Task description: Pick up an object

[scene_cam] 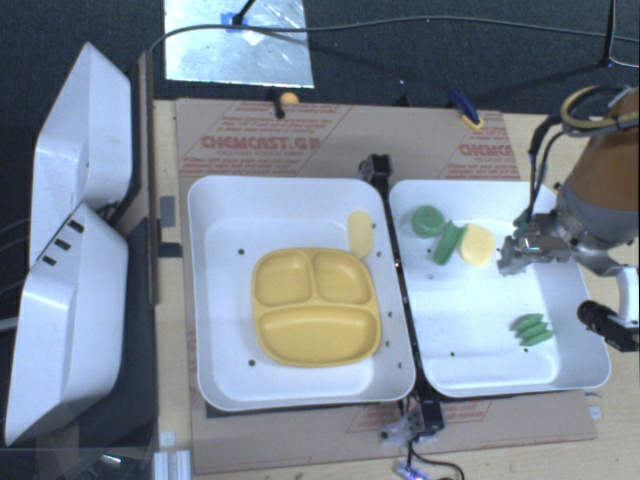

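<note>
2 white bins sit side by side on the table (170, 388), on a sheet of printed cardboard (330, 133). The left bin (215, 268) lies well to the left of the gripper (518, 253), and the right bin (575, 363) lies under and around it. The grey arm (600, 183) with its orange band reaches in above the gripper from the right, and the gripper hangs over the upper right part of the right bin. Whether it is clenched or released cannot be told, and nothing can be seen grasped in it.

Largest of the loose things is a yellow tray (315, 306) with 3 compartments, far to the left of the gripper and a little nearer the camera, in the middle of the left bin. A pale yellow piece (360, 233) lies just beyond the tray's upper right corner, against the bin's right wall.

In the right bin, a yellow rounded object (478, 245) lies just to the left of the gripper, near it but apart. A green stick-shaped object (446, 242) touches that object's left side, and a green round cup (427, 220) sits just beyond it, farther left. A small green pod (532, 329) lies below the gripper, toward the camera, well apart from the other 3.
</note>
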{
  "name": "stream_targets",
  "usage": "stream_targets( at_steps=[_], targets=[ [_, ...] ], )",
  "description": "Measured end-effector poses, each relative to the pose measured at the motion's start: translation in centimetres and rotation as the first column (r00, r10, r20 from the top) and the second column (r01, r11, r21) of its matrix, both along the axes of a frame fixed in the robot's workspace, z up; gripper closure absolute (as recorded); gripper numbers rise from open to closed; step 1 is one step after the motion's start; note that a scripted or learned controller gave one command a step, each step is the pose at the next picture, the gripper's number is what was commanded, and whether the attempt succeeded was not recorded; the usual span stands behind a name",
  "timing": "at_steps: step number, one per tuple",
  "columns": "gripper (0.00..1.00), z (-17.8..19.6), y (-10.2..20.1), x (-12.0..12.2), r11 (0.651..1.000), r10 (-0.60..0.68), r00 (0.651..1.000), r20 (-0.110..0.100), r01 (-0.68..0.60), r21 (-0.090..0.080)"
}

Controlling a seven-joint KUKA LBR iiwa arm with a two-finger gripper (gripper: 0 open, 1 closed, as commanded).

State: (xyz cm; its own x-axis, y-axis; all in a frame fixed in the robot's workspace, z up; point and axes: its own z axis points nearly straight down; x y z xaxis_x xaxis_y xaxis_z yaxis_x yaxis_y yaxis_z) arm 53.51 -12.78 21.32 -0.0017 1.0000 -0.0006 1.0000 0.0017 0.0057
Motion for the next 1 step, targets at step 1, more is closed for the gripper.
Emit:
stream_targets(
  at_steps=[1],
  targets=[
    [1.00, 0.50, 0.00, 0.03, 1.000, -0.001, 1.000, -0.005, 0.001, 0.000]
  ],
)
